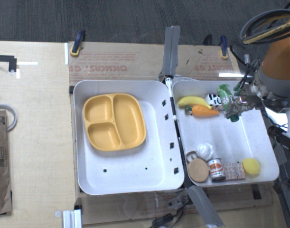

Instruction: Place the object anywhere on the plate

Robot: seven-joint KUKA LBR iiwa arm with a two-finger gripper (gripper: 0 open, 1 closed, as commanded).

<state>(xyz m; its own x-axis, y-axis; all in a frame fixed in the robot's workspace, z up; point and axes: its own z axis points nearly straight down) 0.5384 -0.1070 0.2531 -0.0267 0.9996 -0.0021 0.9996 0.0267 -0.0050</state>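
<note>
A yellow plate (pixel 115 121) with three compartments lies in the left bin (pixel 126 175), with nothing on it. In the right bin (pixel 230 141), a banana (pixel 192 100), an orange carrot (pixel 204 111), a small black-and-white toy (pixel 213 99) and a green item (pixel 224 91) sit bunched at the back. My gripper (pixel 232 110) is low over the back of the right bin, just right of the carrot and below the green item. A bit of green shows at its tip; whether anything is held is unclear.
Along the front of the right bin lie a round brown disc (pixel 198 170), a white item (pixel 205 150), a small can (pixel 216 169), a flat packet (pixel 235 171) and a yellow lemon (pixel 251 166). A grey divider (pixel 171 56) stands between the bins.
</note>
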